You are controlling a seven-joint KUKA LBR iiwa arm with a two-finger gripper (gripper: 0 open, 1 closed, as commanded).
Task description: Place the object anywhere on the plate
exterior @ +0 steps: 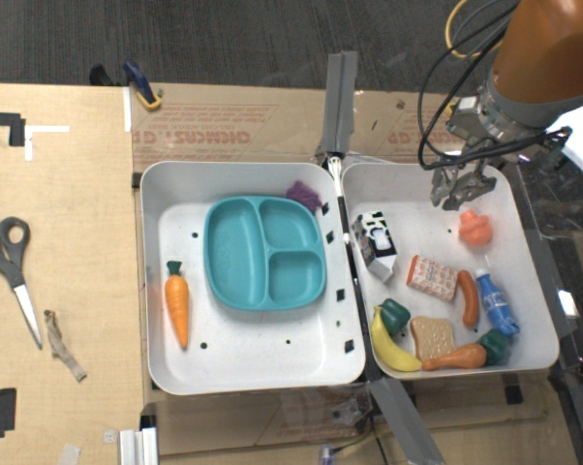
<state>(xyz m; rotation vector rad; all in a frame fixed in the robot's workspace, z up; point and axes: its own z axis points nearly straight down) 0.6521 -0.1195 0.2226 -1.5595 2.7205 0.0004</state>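
Here, gripper (462, 188) over right bin's (524, 260) far edge, fingers' state unclear; plate (265, 253) bare, carrot (177, 303) beside.

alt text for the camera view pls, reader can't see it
The gripper hangs over the right bin, above a pink toy, holding nothing. The teal plate sits in the left bin beside a carrot; banana, bread and other toy food fill the right bin.
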